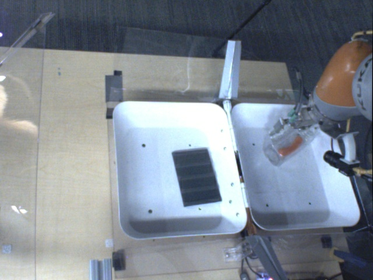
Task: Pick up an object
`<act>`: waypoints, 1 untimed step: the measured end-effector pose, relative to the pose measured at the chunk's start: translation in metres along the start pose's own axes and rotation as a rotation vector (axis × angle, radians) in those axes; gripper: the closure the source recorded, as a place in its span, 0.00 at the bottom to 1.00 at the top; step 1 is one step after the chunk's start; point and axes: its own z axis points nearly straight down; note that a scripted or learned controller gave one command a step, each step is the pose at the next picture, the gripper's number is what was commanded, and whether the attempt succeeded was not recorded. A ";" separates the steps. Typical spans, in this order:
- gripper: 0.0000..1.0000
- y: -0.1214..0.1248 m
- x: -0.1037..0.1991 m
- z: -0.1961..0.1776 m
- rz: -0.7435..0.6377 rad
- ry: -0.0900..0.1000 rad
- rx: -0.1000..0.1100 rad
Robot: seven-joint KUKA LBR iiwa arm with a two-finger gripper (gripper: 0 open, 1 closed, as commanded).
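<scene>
A dark grey ribbed rectangular block [197,177] lies flat in the middle of the left bin [134,156]. My gripper [284,143] hangs over the upper middle of the right bin [303,203], blurred and pale, pointing down and to the left. A small orange-red object [289,148] shows right at the gripper's tip, overlapped by it. Blur hides whether the gripper holds it or it lies on the bin floor beneath. The arm's orange band [344,74] is at the right edge.
A metal divider post [229,74] rises behind the seam between the bins. A black fitting [341,161] juts over the right bin's right rim. Wooden bench surface [58,174] stretches to the left.
</scene>
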 end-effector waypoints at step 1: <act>0.00 -0.002 0.001 0.001 0.015 -0.003 -0.005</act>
